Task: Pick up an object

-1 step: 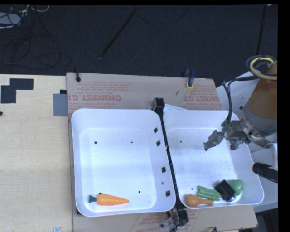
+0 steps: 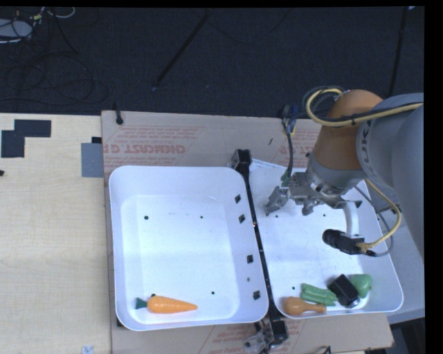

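Over the right bin [image 2: 387, 276] we see the gripper [image 2: 289, 200], its fingers spread open and holding nothing. Well apart from them, at that bin's near edge, lie a green toy [image 2: 317, 293], a black block [image 2: 343, 290] and an orange piece [image 2: 302, 306]. A carrot [image 2: 170, 304] lies in the left bin [image 2: 124, 207].

The arm [image 2: 387, 138] is cut off by the right edge of the view, so its base cannot be seen. The gripper [image 2: 291, 197] is largely masked by the wrist above it, and the state of its fingers cannot be told. The green toy [image 2: 360, 282] in the right bin [image 2: 394, 290] is partly covered by a black block [image 2: 344, 289]. A clamp [image 2: 266, 337] below the bins is cut off by the bottom edge. Cables [image 2: 28, 21] at the top left are lost in shadow.
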`<state>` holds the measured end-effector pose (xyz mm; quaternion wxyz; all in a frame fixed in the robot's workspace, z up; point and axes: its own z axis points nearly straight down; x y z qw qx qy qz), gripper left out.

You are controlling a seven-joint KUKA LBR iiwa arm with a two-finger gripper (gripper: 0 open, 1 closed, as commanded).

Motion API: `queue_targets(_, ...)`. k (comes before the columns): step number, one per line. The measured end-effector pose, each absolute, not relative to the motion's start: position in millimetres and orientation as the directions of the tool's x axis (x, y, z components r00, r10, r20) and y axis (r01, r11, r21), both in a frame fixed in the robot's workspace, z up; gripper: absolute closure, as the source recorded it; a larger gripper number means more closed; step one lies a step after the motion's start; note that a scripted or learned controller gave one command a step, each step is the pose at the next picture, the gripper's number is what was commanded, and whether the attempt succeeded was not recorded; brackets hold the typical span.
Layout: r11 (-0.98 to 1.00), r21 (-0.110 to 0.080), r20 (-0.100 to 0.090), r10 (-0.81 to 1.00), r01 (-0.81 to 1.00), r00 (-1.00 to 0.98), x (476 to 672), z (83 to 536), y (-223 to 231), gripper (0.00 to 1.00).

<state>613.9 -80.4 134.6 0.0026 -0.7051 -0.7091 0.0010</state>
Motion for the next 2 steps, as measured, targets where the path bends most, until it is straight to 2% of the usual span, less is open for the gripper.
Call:
queue_targets(1,-0.001,-0.005,0.001,1.000,1.000,0.001,612.1,150.5,-84.4,1.00)
queue_targets(2,0.004,0.010,0.000,1.000,1.000,-0.004,646.7,256.4,-57.8,1.00)
